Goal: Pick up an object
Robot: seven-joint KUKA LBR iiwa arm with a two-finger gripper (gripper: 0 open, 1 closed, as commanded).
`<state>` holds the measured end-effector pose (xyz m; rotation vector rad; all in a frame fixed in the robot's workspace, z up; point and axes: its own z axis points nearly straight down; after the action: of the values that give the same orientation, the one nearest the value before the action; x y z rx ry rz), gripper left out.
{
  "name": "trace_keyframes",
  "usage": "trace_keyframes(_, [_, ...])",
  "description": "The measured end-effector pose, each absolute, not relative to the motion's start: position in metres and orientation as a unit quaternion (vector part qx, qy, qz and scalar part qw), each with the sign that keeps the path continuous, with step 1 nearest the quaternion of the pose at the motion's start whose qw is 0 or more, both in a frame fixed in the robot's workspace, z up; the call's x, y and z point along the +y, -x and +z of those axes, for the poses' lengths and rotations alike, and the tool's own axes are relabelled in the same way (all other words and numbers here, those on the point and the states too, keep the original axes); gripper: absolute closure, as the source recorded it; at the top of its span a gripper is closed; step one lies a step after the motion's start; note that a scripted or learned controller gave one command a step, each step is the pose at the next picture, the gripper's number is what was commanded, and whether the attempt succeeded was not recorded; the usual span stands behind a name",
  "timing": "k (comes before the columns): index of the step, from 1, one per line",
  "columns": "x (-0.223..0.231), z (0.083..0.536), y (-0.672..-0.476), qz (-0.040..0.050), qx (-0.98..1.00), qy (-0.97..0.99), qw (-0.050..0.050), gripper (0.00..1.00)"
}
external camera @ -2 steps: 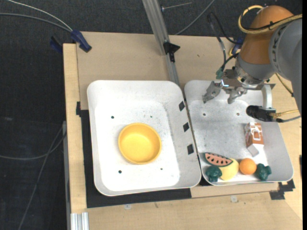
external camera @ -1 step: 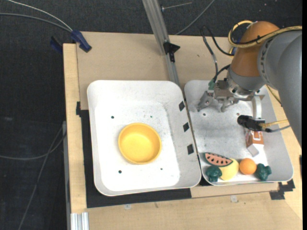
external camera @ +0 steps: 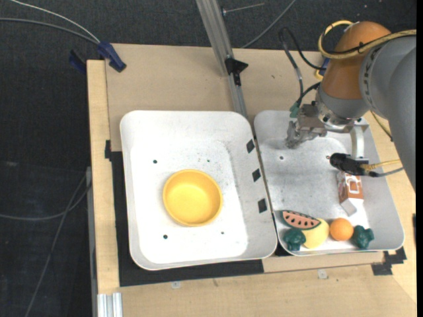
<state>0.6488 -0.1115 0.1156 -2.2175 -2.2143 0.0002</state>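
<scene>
Right bin (external camera: 291, 190), near edge: watermelon slice (external camera: 301, 219), lemon (external camera: 317, 234), orange (external camera: 341, 230), two green pieces (type unclear); a small carton (external camera: 351, 189) sits farther back. Pincer (external camera: 295, 135) hovers over the bin's far end, grip state undeterminable. Left bin (external camera: 142, 177) holds a yellow bowl (external camera: 192, 197).

Shallow white plastic bins (external camera: 192, 249), smooth, speckled with dark scuffs. Round yellow plastic bowl (external camera: 192, 197), smooth, slightly glossy. Pale wooden bench top (external camera: 165, 78), matt. Slanted grey metal pole (external camera: 215, 25), brushed sheen. Orange arm band (external camera: 347, 65), glossy.
</scene>
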Motion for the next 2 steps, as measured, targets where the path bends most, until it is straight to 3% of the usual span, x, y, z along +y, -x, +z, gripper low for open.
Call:
trace_keyframes(1, [-0.104,0.166,-0.655,-0.0035,-0.708,0.706,-0.003,1.0])
trace_keyframes(2, [-0.094,0.225,-0.662,-0.0034,-0.708,0.706,-0.003,1.0])
